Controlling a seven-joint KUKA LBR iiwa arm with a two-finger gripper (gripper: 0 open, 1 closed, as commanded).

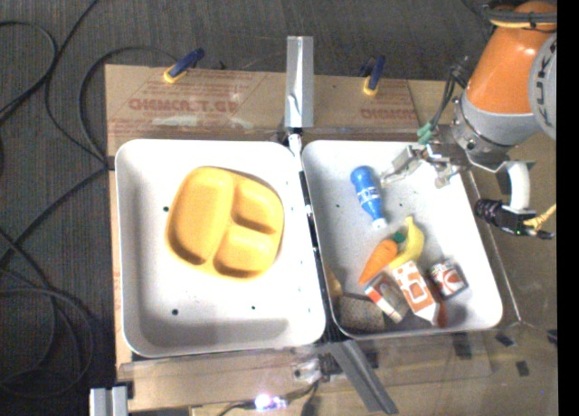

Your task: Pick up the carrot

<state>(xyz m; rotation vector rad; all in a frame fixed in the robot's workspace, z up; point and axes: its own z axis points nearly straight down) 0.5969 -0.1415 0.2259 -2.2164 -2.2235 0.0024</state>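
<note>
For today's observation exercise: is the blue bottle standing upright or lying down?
Lying down. The blue bottle rests on its side on the right bin's floor, above the carrot.

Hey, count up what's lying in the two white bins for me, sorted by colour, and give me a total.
Yellow: 2, the divided plate in the left bin and the banana in the right bin
Orange: 1, the carrot
Blue: 1, the bottle
Red and white: 2, the carton and the small can
Grey-brown: 1, the lump
Total: 7
</note>
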